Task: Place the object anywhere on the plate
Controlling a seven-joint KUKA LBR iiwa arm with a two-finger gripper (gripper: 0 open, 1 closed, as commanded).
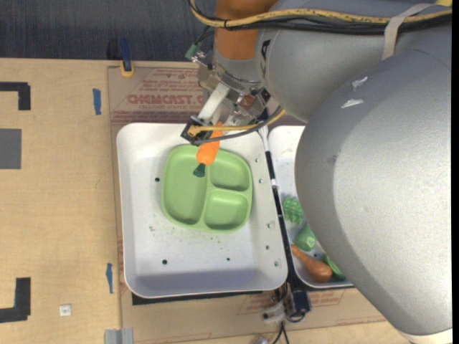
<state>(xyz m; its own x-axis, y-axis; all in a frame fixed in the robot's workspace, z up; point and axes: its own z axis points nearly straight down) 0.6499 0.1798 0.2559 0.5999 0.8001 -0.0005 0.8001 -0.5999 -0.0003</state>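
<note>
Left bin [136, 221] carries the green plate [183, 192]. The bin floor left of and below the plate is bare bar a few dark specks. Plate has three wells: one big on its left side, two small on its right.

Orange carrot toy [208, 152], dark green end pointing down-left, is over the plate's top edge, about where the big well meets the upper small well. Can't tell if it touches the plate or hangs just above it. My gripper [214, 138] is directly above the carrot, at the plate's top rim. Jaw state: can't tell from this angle, so I won't claim a hold.

Step in hand, as I read it: the drop. To do it well:
- shift in from the plate's top rim toward its centre
- go low before letting go so the carrot can't bounce or roll
- lift straight up

Risk: let go here and it may tip over the rim into the bin.

Right of the plate, the second bin [285, 145] has green bits [292, 210] and an orange-brown piece [313, 264]; leave them
</note>
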